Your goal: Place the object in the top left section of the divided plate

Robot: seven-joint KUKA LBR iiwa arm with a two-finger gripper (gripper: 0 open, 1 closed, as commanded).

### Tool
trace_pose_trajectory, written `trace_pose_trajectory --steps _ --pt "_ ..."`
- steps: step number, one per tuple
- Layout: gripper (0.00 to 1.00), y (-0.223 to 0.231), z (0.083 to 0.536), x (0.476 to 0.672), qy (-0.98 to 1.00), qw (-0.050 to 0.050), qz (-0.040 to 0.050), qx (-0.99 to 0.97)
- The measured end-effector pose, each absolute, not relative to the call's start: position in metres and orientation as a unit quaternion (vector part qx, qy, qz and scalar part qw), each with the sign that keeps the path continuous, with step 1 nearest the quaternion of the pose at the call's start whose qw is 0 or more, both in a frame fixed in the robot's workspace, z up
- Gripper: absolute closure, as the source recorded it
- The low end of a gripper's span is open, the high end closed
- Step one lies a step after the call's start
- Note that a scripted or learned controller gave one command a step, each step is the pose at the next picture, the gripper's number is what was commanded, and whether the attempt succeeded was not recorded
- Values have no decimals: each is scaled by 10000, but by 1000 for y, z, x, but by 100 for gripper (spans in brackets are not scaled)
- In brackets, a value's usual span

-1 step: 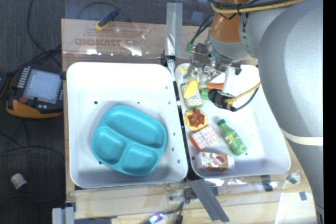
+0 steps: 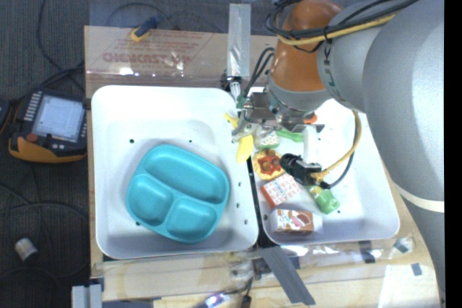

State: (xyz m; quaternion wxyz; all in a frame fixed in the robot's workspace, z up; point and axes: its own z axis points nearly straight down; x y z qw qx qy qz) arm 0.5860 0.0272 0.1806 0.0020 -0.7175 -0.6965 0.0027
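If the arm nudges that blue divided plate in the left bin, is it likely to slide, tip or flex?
The blue divided plate looks like rigid moulded plastic, so it probably won't flex. It sits low and wide on the left bin floor, so tipping seems unlikely. On that smooth white surface it would likely slide when pushed.

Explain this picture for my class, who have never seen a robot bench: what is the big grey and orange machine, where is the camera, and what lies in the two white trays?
The camera hangs above the bench and looks down at a slant. The large grey shape with the orange band is a robot arm reaching in from the right. Its gripper, a two-finger claw, sits low over the wall between the two bins. A yellow object shows just below it, but whether the claw grips it is unclear. The left bin holds a blue divided plate with three sections. The right bin holds small toy foods, among them a red packet, a carton and a green piece.
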Motion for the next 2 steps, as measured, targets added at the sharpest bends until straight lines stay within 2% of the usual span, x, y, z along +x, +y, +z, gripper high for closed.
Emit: trace_pose_trajectory --steps 1,2 --pt "100 24 181 599 -7597 14 25 -6503" --pt "100 42 180 497 -8840 35 17 -4675"
